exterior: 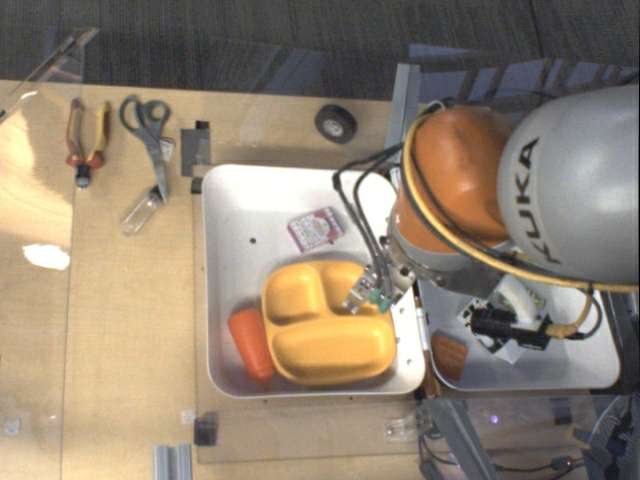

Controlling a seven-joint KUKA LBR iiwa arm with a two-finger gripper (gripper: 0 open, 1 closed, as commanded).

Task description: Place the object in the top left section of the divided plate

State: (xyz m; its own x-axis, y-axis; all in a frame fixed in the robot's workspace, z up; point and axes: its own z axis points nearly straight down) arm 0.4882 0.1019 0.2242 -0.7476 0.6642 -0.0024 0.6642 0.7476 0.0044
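The grey arm point(560, 168) hangs over the left bin point(225, 268); its gripper point(368, 293) is above the yellow divided plate point(325, 328); whether the jaws are spread or pressed, I cannot tell; an orange carrot point(250, 343) touches the plate's left side.

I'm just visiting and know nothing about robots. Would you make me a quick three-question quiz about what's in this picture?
1. True or false: the yellow divided plate lies in the left bin.
2. What lies against the plate's left edge? A) orange carrot-like object B) scissors C) roll of tape
3. Fill in: the gripper hovers over the plate's upper ____ section.

Key:
1. True.
2. A.
3. Right; the small pink packet lies in the bin beyond the plate.
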